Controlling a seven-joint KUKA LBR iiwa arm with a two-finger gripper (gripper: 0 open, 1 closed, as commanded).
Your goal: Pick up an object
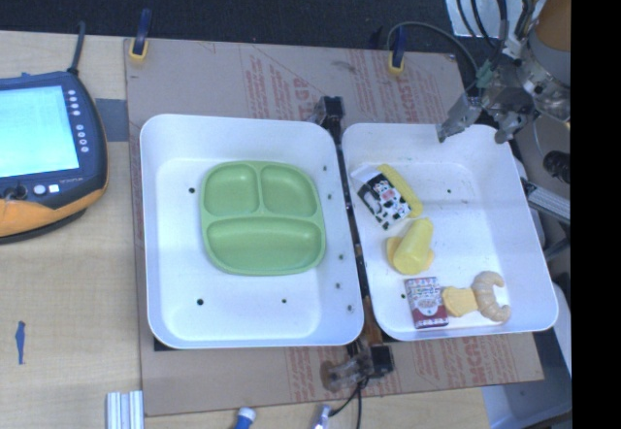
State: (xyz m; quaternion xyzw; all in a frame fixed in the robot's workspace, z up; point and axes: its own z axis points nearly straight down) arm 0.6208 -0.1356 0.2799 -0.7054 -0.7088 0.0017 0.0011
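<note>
Tool (475, 121) fingers apart, holding nothing, above right bin (514, 223) w/ yellow cup (410, 247) on its side.

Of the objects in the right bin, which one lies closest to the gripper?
The black-and-white patterned item on a yellow base, at the bin's upper left. It lies nearer the gripper than the yellow cup, the red packet and the croissant-shaped toy.

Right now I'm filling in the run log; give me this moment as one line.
phase: pre-grasp | end effector: above right bin far edge, holding nothing | objects: four in right bin | green plate: left bin
</note>
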